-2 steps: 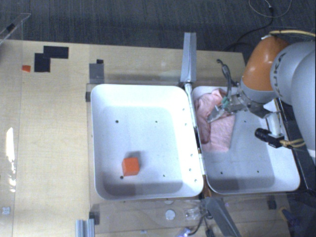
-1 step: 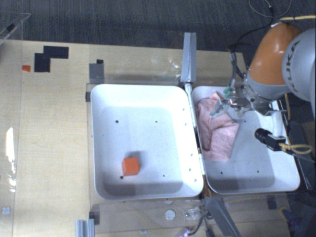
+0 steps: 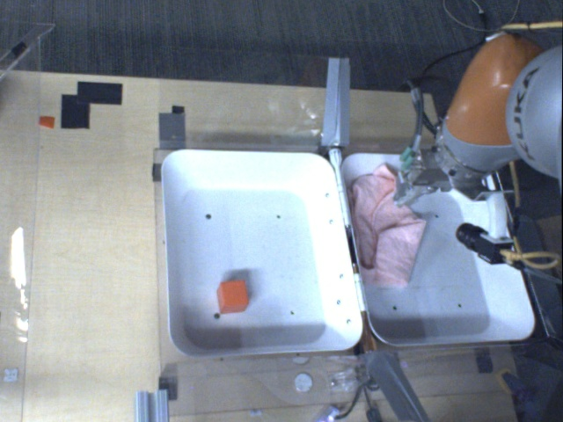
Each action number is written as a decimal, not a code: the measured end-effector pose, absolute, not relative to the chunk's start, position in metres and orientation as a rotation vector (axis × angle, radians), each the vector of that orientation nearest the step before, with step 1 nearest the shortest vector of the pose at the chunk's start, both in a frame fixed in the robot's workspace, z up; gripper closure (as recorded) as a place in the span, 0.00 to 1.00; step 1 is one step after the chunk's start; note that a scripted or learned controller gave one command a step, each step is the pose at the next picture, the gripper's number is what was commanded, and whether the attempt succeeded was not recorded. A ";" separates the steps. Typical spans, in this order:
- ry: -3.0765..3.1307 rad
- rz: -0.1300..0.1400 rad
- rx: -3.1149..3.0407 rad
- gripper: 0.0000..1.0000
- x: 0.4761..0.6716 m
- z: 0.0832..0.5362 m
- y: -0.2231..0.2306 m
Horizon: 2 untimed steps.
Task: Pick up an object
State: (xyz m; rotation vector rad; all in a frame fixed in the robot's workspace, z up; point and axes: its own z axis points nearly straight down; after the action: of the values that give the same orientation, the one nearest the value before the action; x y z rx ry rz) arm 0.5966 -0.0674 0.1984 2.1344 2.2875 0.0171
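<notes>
The arm (image 3: 501, 95) reaches in over the right bin (image 3: 457, 315), and its hand (image 3: 412, 183) sits at the upper edge of the pink cloth (image 3: 383, 231). This looks like the grasp step of the pick: the hand is down at the cloth, touching or just above it, but whether it is clenched, released or already has fabric in it I cannot tell, since the wrist hides that part from above

The cloth lies crumpled against the left wall of the right bin, a soft, folded heap with ridges and a looser flap trailing toward the bin's middle. It would likely bunch and sag when lifted, so the next move probably calls for a firm pinch on a raised fold, then a straight lift high enough for the trailing end to clear the wall

The other candidate is a small orange block (image 3: 233, 296) in the left bin (image 3: 202, 183), near its lower left corner, well apart from the hand. It looks rigid with flat faces, an easier shape to pinch

Both bins are smooth white plastic with rounded corners, on a pale wooden desk (image 3: 88, 236)
</notes>
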 end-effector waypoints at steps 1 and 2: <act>2.290 0.025 2.122 1.00 0.599 0.210 -0.066; 2.290 0.025 2.122 0.00 0.599 0.210 -0.066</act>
State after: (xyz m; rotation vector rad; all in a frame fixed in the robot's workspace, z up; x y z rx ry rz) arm 0.5989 -0.0661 0.2099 2.1223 2.2902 0.0248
